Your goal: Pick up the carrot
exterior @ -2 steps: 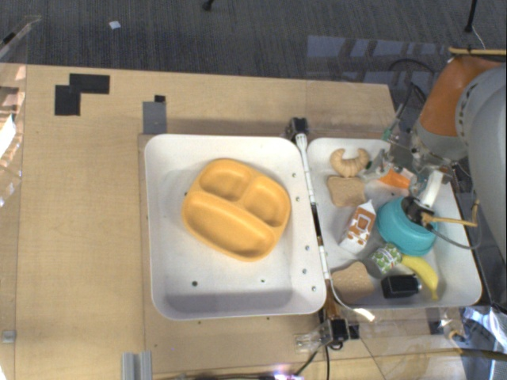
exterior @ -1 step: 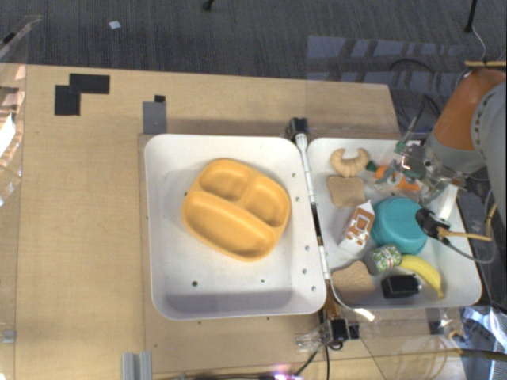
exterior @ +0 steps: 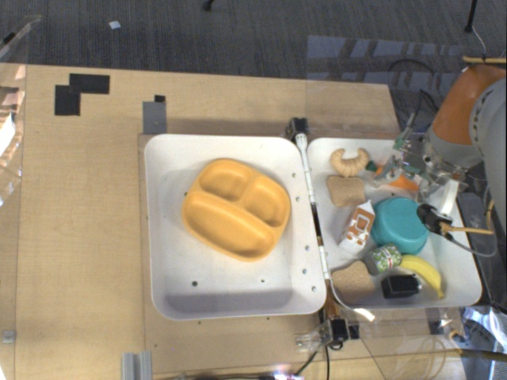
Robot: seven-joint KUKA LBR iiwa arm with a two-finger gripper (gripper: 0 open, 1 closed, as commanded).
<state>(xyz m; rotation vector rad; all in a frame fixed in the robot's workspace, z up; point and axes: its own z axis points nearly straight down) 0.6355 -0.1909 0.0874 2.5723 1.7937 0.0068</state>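
The fingers [exterior: 405, 167] close on the orange carrot [exterior: 402, 182] between them, with the teal bowl [exterior: 399, 224] and banana [exterior: 423, 273] nearer the camera below, and the croissant [exterior: 349, 161] just left of them.

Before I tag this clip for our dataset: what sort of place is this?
Probably a robotics lab bench for pick-and-place trials: two shallow white bins on a wooden bench, toy food such as a banana and croissant, and a robot arm reaching in.
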